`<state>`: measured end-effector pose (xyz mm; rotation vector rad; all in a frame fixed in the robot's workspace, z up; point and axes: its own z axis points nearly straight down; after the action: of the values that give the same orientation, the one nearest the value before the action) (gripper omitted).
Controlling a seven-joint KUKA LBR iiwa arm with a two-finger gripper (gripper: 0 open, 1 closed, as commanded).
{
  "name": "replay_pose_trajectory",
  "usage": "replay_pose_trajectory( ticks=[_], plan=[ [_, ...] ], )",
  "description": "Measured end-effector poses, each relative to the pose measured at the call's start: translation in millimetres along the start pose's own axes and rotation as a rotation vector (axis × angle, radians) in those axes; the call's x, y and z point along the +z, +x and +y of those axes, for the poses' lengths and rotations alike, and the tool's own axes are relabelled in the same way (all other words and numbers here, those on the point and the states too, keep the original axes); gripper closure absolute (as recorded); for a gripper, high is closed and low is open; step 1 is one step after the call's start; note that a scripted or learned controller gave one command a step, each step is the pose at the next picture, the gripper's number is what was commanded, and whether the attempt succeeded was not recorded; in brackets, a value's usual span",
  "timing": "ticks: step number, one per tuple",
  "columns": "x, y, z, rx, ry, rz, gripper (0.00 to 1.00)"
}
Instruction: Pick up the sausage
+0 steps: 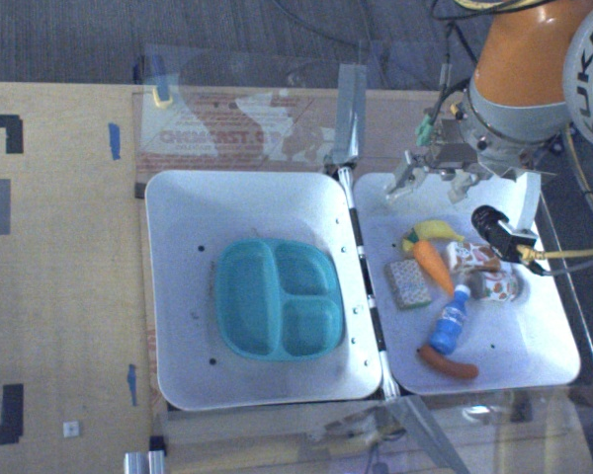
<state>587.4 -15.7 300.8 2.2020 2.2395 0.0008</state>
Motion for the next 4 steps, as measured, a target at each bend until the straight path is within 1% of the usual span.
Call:
replay_pose_trajectory(
  ticks=[1, 2, 3, 4],
  plan=[
    [116.2, 33.9, -69.2, 0.196, 0.002, 0.001, 0.00],
    [99.8, -41.5, -14.2, 0.290, 0.000, -0.001, 0.00],
    [116.3, 3.9, -82.5, 0.215, 0.003, 0.001, 0.00],
    [115.9, -55.0, -8.4, 0.079, 0.000, 0.000, 0.00]
  ],
)
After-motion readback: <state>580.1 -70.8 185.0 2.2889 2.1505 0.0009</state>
